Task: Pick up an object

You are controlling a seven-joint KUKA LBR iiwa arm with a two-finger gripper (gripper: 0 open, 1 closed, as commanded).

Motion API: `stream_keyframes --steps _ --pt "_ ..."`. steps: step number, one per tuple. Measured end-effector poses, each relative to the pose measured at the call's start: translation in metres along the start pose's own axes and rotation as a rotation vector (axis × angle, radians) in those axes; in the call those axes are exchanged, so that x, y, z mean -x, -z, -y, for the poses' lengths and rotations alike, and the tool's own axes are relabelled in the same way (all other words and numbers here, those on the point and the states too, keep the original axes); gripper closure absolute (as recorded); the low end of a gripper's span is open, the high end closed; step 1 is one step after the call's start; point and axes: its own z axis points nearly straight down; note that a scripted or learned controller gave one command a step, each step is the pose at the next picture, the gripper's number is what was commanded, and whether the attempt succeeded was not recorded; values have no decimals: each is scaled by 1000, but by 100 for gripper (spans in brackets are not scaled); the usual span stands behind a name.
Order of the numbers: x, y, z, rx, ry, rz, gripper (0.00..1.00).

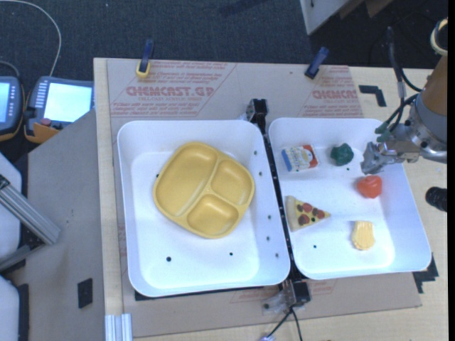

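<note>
The bench point(106, 190) is a board covered in brown paper with red print, and it bears 2 white bins side by side. The left bin point(135, 247) holds a yellow tray point(204, 189) with 3 compartments, lying a little left of the bin's middle and turned at a slant. The right bin point(398, 254) holds 5 small things. The arm point(434, 112) reaches in from the right over that bin's far right corner.

The pizza slice point(306, 213) lies at the left side of the right bin, near the wall shared with the left bin, its point toward the right. The carton point(299, 158), white with red and blue, lies far left in the bin. The red thing point(369, 186), round like a tomato, sits toward the right side, about mid-depth. The yellow piece point(363, 235) lies nearer, just below the red thing. The green thing point(342, 154) sits far, between the carton and the gripper.

The gripper point(372, 163) hangs just above the red thing and right of the green thing. Whether it is spread or pressed together I cannot tell, and nothing shows pinched in it.
</note>
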Motion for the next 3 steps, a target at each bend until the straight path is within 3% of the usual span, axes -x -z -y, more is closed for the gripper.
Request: stream_keyframes --steps 3 --pt "-164 -19 -25 -9 -2 -2 100"
